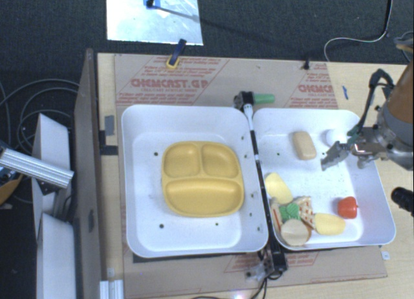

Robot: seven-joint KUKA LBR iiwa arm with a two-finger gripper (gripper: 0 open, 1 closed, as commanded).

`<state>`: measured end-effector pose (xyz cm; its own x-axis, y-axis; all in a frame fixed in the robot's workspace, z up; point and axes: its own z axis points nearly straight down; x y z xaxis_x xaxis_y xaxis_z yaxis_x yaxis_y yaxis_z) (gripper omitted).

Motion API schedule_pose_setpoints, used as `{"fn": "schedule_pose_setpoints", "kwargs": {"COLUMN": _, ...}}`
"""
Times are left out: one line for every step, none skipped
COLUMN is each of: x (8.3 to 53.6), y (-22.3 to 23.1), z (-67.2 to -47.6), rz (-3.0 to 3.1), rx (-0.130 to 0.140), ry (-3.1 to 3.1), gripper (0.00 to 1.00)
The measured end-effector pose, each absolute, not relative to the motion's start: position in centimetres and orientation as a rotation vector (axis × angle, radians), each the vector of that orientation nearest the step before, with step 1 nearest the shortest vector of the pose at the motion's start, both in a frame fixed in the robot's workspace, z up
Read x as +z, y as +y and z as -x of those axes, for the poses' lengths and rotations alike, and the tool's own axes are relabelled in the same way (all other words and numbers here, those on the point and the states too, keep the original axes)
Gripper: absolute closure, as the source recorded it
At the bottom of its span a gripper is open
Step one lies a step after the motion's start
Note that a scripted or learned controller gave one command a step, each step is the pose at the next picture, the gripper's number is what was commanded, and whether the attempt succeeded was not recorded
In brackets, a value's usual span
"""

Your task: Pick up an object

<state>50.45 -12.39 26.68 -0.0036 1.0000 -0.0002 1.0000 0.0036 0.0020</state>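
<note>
Arm enters from the right; most of it is cut off by the frame edge, with just a sliver of orange showing at the upper right. The hand hangs over the right bin, near its far right side. Dark fingers point left and down; whether they are spread or closed cannot be told from this angle, and nothing is visible between them.

Objects in the right bin: a tan bread-like piece toward the back, well left of the hand; a small white object just beside the hand, partly blurred and hard to identify. Toward the front: a pale yellow piece, a red item, a yellow lemon-like piece, and a tight cluster of small food toys, overlapping so that separate shapes are hard to make out.

Left bin holds a yellow divided plate with three compartments, lying flat.

Both bins sit on a printed cardboard sheet on the desk. Dark carpet beyond, with a shiny foil-like square at the back and loose cables at the left.
</note>
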Motion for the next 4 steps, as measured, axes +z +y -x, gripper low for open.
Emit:
{"fn": "schedule_pose_setpoints", "kwargs": {"x": 18.1, "y": -19.1, "z": -50.8, "rz": -2.229, "rx": -0.008, "ry": 2.218, "gripper": 0.0}}
{"fn": "schedule_pose_setpoints", "kwargs": {"x": 14.1, "y": -20.4, "z": -48.5, "rz": -2.225, "rx": -0.002, "ry": 2.221, "gripper": 0.0}}
{"fn": "schedule_pose_setpoints", "kwargs": {"x": 9.9, "y": -19.7, "z": -48.6, "rz": -2.222, "rx": -0.001, "ry": 2.224, "gripper": 0.0}}
{"fn": "schedule_pose_setpoints", "kwargs": {"x": 8.4, "y": -12.7, "z": -57.3, "rz": -2.204, "rx": 0.011, "ry": 2.234, "gripper": 0.0}}
